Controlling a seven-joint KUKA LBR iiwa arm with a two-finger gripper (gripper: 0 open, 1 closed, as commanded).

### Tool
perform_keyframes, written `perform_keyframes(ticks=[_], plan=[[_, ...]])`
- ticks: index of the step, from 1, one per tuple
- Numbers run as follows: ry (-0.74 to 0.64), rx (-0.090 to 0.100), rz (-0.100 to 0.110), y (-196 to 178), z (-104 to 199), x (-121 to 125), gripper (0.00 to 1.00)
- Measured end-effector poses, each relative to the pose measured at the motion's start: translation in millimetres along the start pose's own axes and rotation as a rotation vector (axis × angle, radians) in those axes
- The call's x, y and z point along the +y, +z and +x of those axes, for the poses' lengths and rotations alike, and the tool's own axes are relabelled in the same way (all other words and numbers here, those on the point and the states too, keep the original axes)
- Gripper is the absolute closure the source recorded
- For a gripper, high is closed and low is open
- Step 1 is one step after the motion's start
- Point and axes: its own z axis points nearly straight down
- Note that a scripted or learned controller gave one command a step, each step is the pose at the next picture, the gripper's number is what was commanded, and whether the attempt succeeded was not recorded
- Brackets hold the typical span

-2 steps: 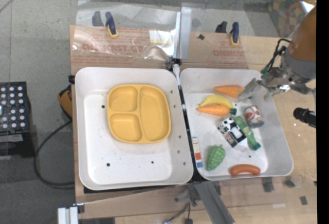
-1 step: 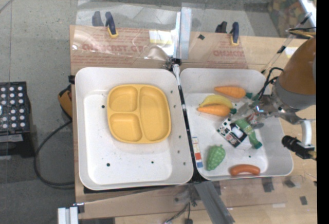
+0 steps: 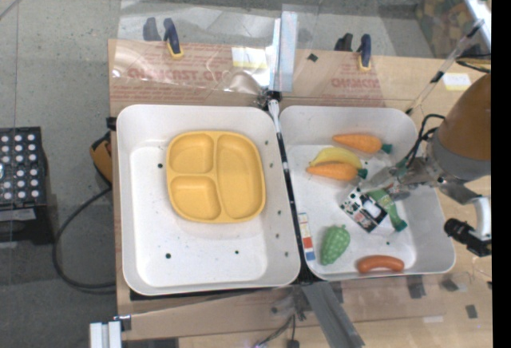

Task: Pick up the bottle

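Note:
The bottle (image 3: 366, 211) lies tilted in the right bin (image 3: 427, 255); it is small, with a black-and-white label and a green cap toward the lower right. My gripper (image 3: 398, 181) hangs just above and to the right of it, reaching in from the right on the grey arm with its orange band (image 3: 471, 127). From this angle the gripper's tip overlaps the bottle's upper end, and I cannot tell whether they touch.
The right bin also holds two carrots (image 3: 358, 143) (image 3: 333, 172), a banana (image 3: 335, 156), a green bumpy fruit (image 3: 335, 244) and a red sausage (image 3: 381, 263). A yellow divided plate (image 3: 215, 176) sits in the left bin (image 3: 144, 259).

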Motion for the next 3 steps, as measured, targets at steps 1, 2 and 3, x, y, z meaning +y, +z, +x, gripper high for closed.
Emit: perform_keyframes(ticks=[1, 2, 3], plan=[[-0.254, -0.002, 0.006, 0.5, -5.8, -1.5, 0.0], [-0.075, -0.011, 0.011, 1.6, 14.2, -3.1, 0.0], [-0.074, -0.011, 0.006, -8.0, 14.8, -0.6, 1.0]])
